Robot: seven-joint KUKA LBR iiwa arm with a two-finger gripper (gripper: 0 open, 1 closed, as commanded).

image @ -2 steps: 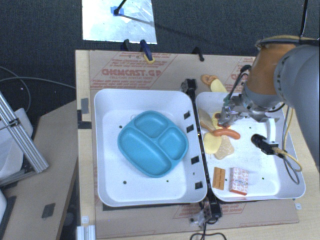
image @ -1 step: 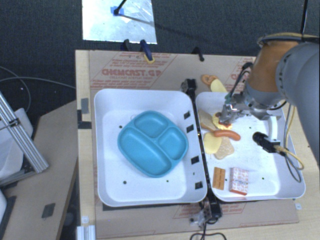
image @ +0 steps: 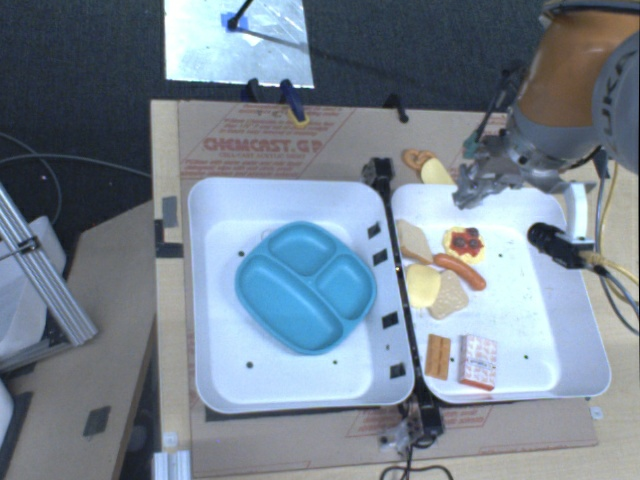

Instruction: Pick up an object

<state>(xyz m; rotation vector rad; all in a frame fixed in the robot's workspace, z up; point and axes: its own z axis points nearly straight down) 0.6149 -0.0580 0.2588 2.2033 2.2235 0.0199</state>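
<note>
Single fixed cam above the bench [image: 270, 133], angled down, slight slant. Far enough back to frame both white bins: left bin [image: 215, 298], right bin [image: 545, 318], plus dark floor around. Arm [image: 575, 78] enters from frame right.

arm [image: 590, 68] cut off by the top and right edges above the right bin [image: 560, 368]; gripper [image: 468, 196] finger state indistinct; bin's far rim partly hidden behind it.

Robotics lab: bench [image: 260, 128], bins [image: 300, 193].
</note>
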